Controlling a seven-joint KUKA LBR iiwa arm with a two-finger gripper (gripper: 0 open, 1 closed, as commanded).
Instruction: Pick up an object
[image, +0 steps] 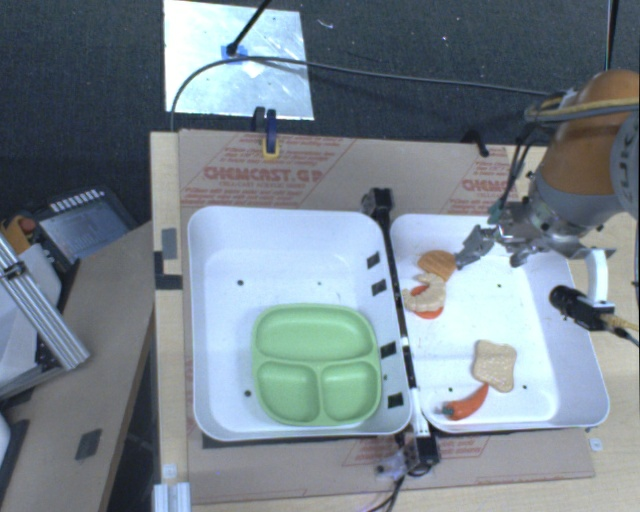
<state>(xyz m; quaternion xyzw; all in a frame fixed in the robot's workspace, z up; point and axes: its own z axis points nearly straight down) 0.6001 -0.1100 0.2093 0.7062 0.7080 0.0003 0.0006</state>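
Gripper (493, 245) is hovering over the far side of the right bin (560, 400), fingers spread apart with nothing in them. Bread slice (494, 365) sits near the front, well apart.

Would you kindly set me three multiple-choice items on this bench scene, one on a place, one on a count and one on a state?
1. Where does the green divided plate lie?
A. in the left bin
B. in the right bin
C. on the cardboard outside the bins

2. How many compartments has that plate?
A. two
B. three
C. five

3. How does the tool stand to the tan bread-like piece at the right bin's far end?
A. clamped on it, lifted clear
B. just beside it, nothing seen between its fingers
C. over the left bin

Answers:
1 A, since the plate sits on the left bin floor.
2 B, one long section and two small ones.
3 B, the tool's tip lies right of the piece over the right bin.
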